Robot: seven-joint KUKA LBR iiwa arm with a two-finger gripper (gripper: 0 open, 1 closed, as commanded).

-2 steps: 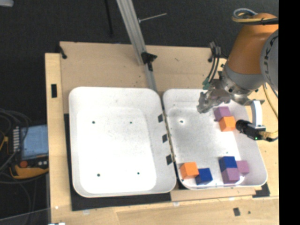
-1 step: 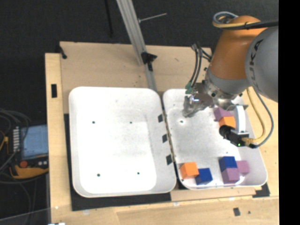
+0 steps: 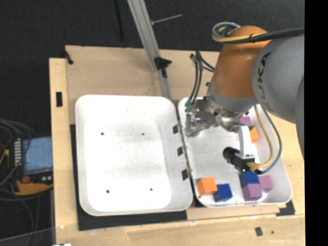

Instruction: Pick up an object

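The right bin [image 3: 205, 152] holds several small blocks. An orange block [image 3: 207, 185] and a blue block [image 3: 223, 192] lie by its front edge. To their right sit a purple block [image 3: 251, 191], a second blue block [image 3: 249, 178] and a pink block [image 3: 266, 182]. An orange piece [image 3: 253, 134] and a purple piece [image 3: 245, 120] show beside the arm's wrist. My gripper [image 3: 196, 121] hangs low over the bin's far left corner, close to the wall between the bins and away from the blocks.
The left bin [image 3: 123, 152] lies beside the right one. A metal pole [image 3: 148, 40] slants up from behind the bins. The arm's grey and orange body [image 3: 241, 70] covers the right bin's far part. Cables and a black fitting [image 3: 233, 158] hang over its middle.
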